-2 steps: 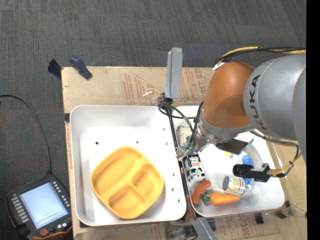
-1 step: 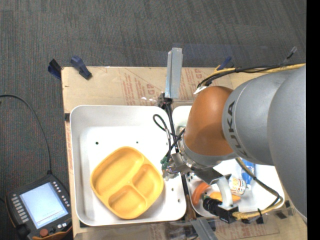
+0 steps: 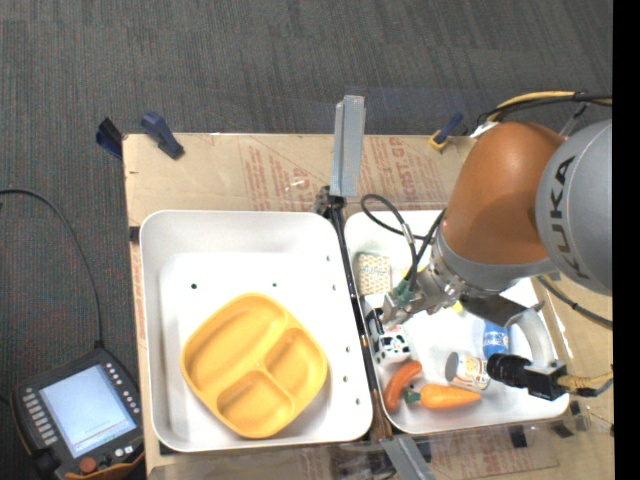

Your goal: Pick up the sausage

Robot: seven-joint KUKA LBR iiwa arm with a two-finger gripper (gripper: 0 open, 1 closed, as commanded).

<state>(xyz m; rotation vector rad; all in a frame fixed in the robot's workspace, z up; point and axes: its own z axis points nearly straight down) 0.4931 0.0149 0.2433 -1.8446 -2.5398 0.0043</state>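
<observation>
Pincer [image 3: 392, 315] low over right bin [image 3: 440, 423], near its left wall. Directly below pincer: small black-and-white block [image 3: 394, 346], very close. Further below: sausage [image 3: 401, 381] touching carrot [image 3: 449, 397]; approach there tight, bin's front wall just beyond. Right of those: small can [image 3: 469, 370] and blue item [image 3: 495, 339], perhaps a bottle, partly hidden by arm [image 3: 520, 208]. Above pincer: pale patterned block [image 3: 374, 270] and looping black cable [image 3: 390, 218]. Left, past divider: left bin [image 3: 240, 233] with yellow tray [image 3: 255, 364]; open white floor around tray.
</observation>
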